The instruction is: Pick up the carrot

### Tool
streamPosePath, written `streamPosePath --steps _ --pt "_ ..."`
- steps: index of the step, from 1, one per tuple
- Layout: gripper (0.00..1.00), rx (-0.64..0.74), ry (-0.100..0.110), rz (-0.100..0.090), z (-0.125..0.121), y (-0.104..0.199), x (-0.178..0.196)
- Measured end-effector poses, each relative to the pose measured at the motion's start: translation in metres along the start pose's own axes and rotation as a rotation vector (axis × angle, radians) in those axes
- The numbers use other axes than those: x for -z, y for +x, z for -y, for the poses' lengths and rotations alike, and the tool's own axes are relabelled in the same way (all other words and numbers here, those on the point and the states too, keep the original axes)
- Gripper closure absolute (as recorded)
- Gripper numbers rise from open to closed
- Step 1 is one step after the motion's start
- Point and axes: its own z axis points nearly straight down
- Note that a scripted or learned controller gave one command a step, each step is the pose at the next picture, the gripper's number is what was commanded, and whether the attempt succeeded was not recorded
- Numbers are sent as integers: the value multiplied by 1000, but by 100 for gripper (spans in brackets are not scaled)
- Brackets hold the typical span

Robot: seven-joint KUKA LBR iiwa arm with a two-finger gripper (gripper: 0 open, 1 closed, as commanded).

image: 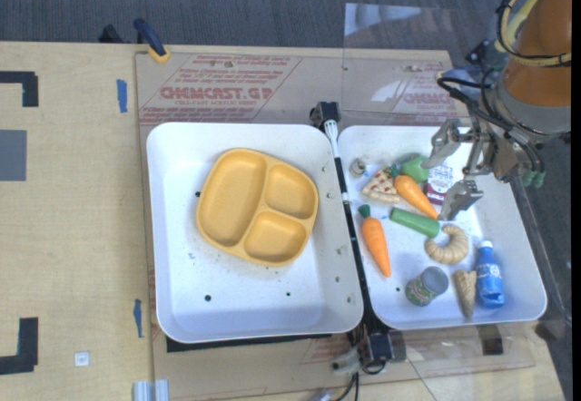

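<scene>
Reaching in from the right, the arm hangs its gripper over the far part of the right bin. The fingers stand spread apart with nothing between them.

There are two carrots in this bin. One carrot lies near the bin's left wall, about midway along it, green top toward the far edge and tip toward the near edge, apart from the gripper. A second carrot lies slantwise nearer the bin's middle, just beside the lower finger tip, its green end toward the far edge.

Between them sits a pizza slice. A green cucumber lies just below the second carrot, touching or nearly touching it. Toward the near edge are a pretzel, a grey can, a cone and a blue bottle near the right wall.

The left bin carries a yellow divided plate in its middle, three compartments facing up. Both bins rest on a cardboard sheet laid on the surface.
</scene>
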Motion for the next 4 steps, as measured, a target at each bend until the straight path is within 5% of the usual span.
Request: streamPosePath --steps 1,3,4 --pt "0 -112 1 16 15 -45 -157" --pt "0 -965 -2 3 44 4 -174" --pt "100 -961 -3 12 44 1 -161"
